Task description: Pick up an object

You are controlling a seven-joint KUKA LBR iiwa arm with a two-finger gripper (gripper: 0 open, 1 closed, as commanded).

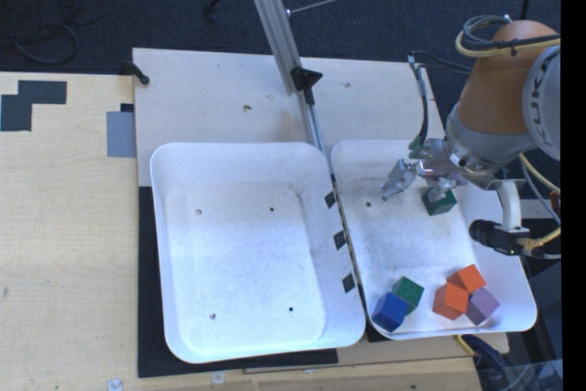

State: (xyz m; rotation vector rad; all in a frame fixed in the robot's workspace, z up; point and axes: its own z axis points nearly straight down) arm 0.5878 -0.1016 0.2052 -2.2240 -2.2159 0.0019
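Dark green block (440, 201), matte w/ hard edges, sits beside metal fingers (396, 182); can't tell if spread, in smooth white right bin (522, 311).

two white bins (238, 325), six blocks (408, 292) — two orange, two green

One fixed high camera, slanting down over both white bins (174, 162).
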